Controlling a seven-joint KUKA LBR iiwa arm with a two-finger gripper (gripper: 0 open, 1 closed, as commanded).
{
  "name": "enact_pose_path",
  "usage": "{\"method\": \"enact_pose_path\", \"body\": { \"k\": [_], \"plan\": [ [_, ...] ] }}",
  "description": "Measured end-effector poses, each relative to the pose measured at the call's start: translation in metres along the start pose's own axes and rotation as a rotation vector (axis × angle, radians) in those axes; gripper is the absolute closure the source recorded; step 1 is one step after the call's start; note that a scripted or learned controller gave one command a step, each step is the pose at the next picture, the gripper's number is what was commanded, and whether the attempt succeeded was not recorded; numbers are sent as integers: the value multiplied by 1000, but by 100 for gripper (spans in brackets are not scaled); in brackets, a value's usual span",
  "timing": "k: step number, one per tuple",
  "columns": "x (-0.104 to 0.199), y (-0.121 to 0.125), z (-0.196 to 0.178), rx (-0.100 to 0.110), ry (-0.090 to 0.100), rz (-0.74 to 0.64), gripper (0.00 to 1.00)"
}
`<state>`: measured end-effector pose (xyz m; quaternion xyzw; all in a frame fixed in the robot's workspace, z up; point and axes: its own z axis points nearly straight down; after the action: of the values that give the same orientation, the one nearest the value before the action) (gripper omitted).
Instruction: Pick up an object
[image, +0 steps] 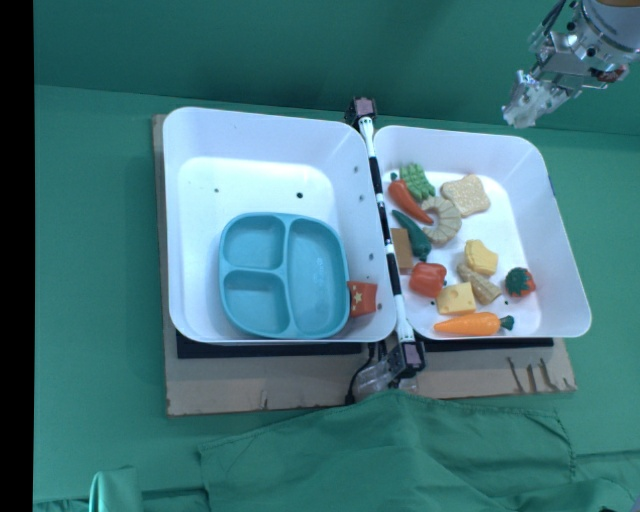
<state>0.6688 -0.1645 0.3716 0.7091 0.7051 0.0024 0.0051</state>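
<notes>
The hand (524, 106) hangs above the far right corner of the right bin (556, 205), touching nothing; how it is set I cannot tell. Toy foods lie in that bin, a carrot (468, 324) nearest. A blue divided plate (283, 274) sits in the left bin (262, 140).

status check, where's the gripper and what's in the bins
Gripper high, off the right bin's far corner, holding nothing. Toy food untouched in right bin: carrot, cheese wedge, strawberry. Blue divided plate in left bin.
</notes>
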Motion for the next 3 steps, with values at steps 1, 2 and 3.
{"method": "enact_pose_path", "body": {
  "k": [1,2,3],
  "plan": [
    [10,-31,44,13,3,-1,100],
    [10,-29,42,8,1,-2,0],
    [-24,32,91,7,-2,-2,0]
  ]
}}
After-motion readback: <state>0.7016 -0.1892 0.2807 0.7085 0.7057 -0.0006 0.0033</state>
